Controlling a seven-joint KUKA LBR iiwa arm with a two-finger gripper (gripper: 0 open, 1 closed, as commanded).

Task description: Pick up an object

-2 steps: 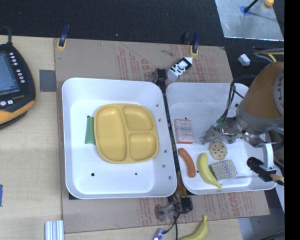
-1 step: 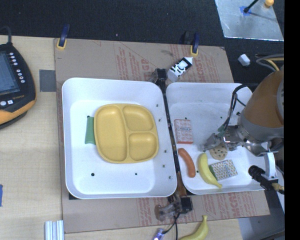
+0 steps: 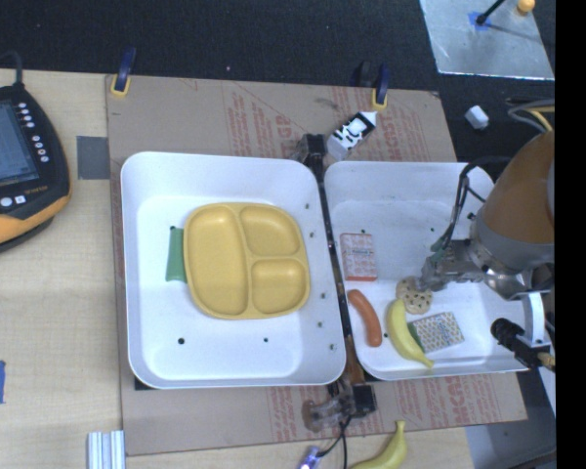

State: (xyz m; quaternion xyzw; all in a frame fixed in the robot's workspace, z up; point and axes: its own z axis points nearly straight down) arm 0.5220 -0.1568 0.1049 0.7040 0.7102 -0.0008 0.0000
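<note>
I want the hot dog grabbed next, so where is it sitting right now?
The hot dog lies in the right bin, against its left wall near the front edge, just left of the banana and below the small red-and-white packet.

Bench layout. Left bin [image 3: 137,262]: a yellow tray [image 3: 246,259] with three compartments lies near its centre, covering most of a green item [image 3: 175,254] that shows at the tray's left edge. Cardboard sheet [image 3: 225,115] under both bins, held at its far edge by two clamps [image 3: 124,71], [image 3: 380,84]. Black-and-white tag [image 3: 353,131] on the cardboard just beyond the bins. Pendant [image 3: 15,169], orange-rimmed with a dark screen, on the wooden bench at far left. A banana [image 3: 385,450] lies on the bench near the front edge.
</note>
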